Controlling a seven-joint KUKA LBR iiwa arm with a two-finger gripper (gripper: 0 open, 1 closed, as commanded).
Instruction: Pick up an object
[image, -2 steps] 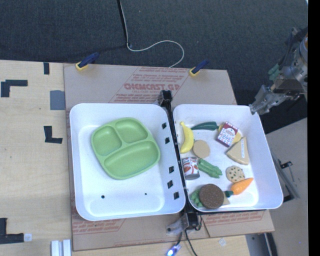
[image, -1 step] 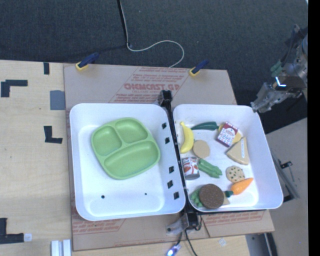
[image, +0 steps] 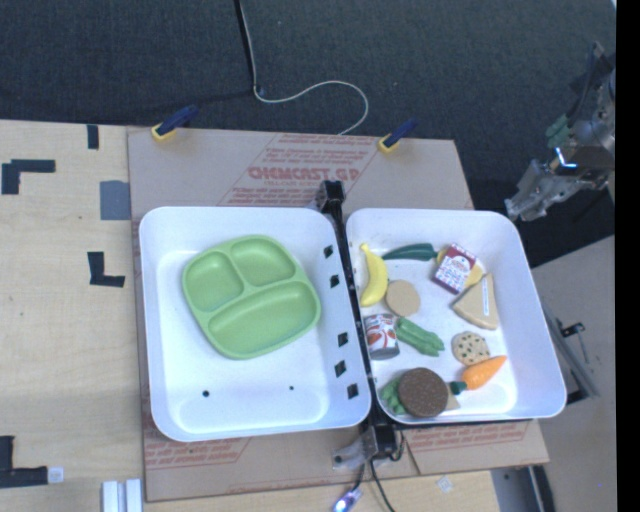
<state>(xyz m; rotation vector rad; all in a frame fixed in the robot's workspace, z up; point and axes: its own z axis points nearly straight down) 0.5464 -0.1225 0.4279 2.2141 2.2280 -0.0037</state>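
A desk is seen from above, bearing two white bins. The right bin is filled with toy food: banana, can, cookie, carrot. A green plate is set in the left bin. The claw is raised beyond the right bin's far corner; its opening cannot be told.

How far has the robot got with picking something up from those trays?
Nothing looks done yet. The hand is outside the right bin, past its upper right corner, with nothing visibly in it. The toy food, including the banana, carrot and cookie, lies in that bin. The green plate sits in the left bin. Reaching in, grasping and lifting all remain.
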